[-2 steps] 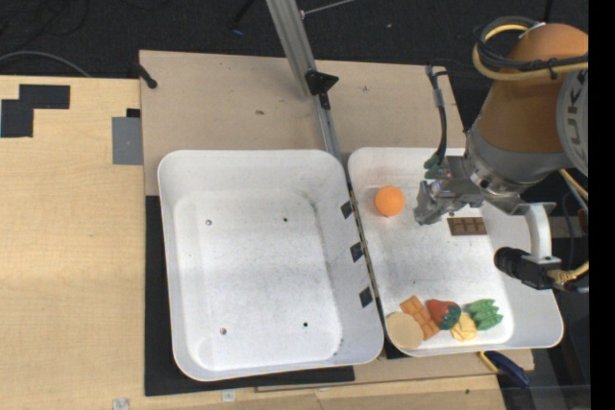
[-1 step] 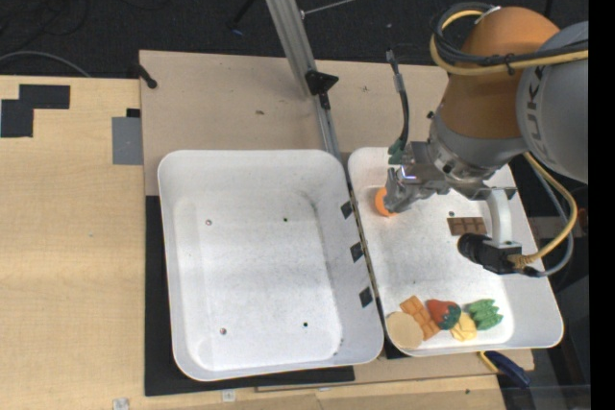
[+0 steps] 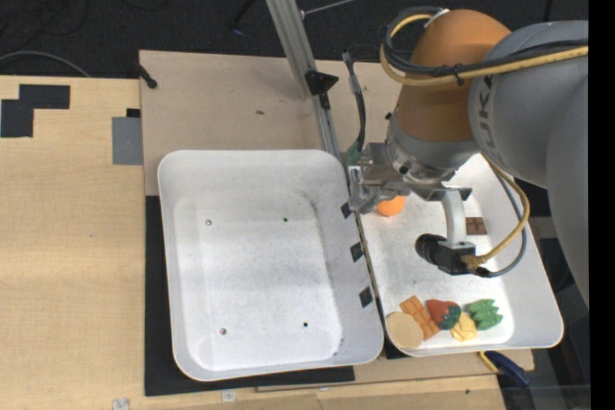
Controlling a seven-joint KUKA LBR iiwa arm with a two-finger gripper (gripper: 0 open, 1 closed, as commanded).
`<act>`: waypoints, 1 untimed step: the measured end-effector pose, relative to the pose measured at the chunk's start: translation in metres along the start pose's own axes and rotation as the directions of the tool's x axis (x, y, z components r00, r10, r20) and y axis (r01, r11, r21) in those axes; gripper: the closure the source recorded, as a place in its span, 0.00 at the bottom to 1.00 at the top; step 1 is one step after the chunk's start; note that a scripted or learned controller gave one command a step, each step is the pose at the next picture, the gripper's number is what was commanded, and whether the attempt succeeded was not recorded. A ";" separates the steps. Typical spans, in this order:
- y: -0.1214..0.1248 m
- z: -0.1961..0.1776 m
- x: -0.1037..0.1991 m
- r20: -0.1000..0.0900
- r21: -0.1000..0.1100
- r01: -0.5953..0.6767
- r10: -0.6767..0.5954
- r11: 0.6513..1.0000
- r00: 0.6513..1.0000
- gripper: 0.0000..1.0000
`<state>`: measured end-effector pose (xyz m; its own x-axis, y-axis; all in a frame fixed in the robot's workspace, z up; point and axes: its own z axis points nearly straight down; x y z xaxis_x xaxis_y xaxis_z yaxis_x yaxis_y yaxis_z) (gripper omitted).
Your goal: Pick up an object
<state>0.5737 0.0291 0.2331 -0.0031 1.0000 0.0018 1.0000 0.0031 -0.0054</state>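
KUKA arm (image 3: 500, 101) leans over the right bin (image 3: 538, 326), its gripper (image 3: 370, 187) low by the near-left wall.

An orange object (image 3: 390, 205) lies just right of the gripper and slightly toward the camera, close against it. The wrist housing covers the fingertips, so whether the object sits between them, or how wide the pincer stands, cannot be told. Farther from the gripper, toward the bin's front edge, a cluster of small toys rests together: a tan disc (image 3: 405, 330), an orange piece (image 3: 417, 311), a red piece (image 3: 442, 311), a yellow piece (image 3: 465, 328) and a green piece (image 3: 485, 313). The left bin (image 3: 192, 197) lies on the gripper's other side.
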 end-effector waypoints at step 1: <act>0.011 0.012 0.051 0.001 -0.002 0.000 0.000 1.000 1.000 1.00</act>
